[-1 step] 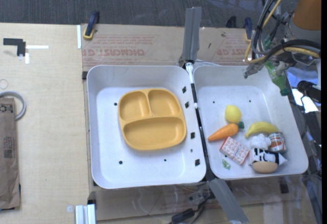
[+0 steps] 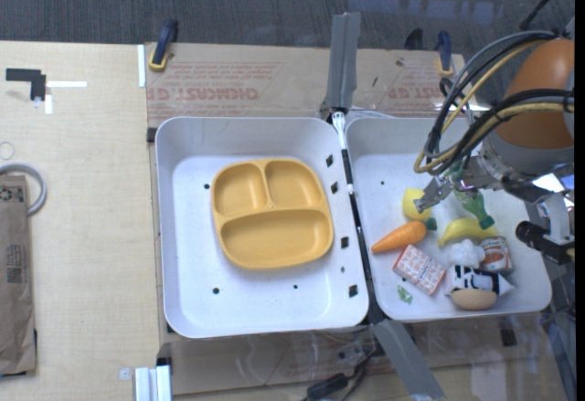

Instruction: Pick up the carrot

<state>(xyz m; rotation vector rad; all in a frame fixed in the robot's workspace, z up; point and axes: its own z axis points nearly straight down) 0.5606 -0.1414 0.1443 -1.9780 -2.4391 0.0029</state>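
Pale tabletop [image 2: 73, 207] carries two white bins. Right bin [image 2: 366, 139] holds crowded toy food. Tool [image 2: 437, 192] hovers above the carrot [image 2: 399, 237], near the bin's left wall; finger state: cannot tell. Risk: neighbouring banana [image 2: 464, 229] or packet [image 2: 420, 269] gets snagged instead.

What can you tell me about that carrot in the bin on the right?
The carrot is small, orange and smooth, probably a plastic toy, tapering to a point at its left end. It lies flat and slanted on the floor of the right bin, near the bin's left wall, thick end up-right beside a yellow toy. The gripper hovers just above-right.
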